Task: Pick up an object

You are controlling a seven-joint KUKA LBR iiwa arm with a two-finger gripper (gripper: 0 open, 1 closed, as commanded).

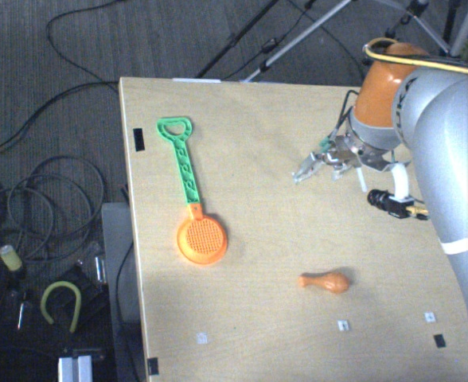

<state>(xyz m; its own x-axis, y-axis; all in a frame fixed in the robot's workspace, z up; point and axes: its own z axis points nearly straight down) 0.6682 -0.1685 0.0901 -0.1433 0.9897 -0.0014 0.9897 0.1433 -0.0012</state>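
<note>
Jaws seemingly parted and holding nothing, though blurred, the gripper [307,171] hangs above the bench [258,309], its arm [433,134] cut off at right.

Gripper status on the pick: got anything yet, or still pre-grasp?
Nothing done yet: the green-handled orange sieve and the orange drumstick toy both lie flat on the board. In hand: the gripper hangs open above bare board, with nothing between its fingers. Left: move over an object, close and lift.

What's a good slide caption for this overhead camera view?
KUKA arm's gripper hovers over the tan bench, away from a green-handled orange strainer and an orange toy drumstick.
</note>
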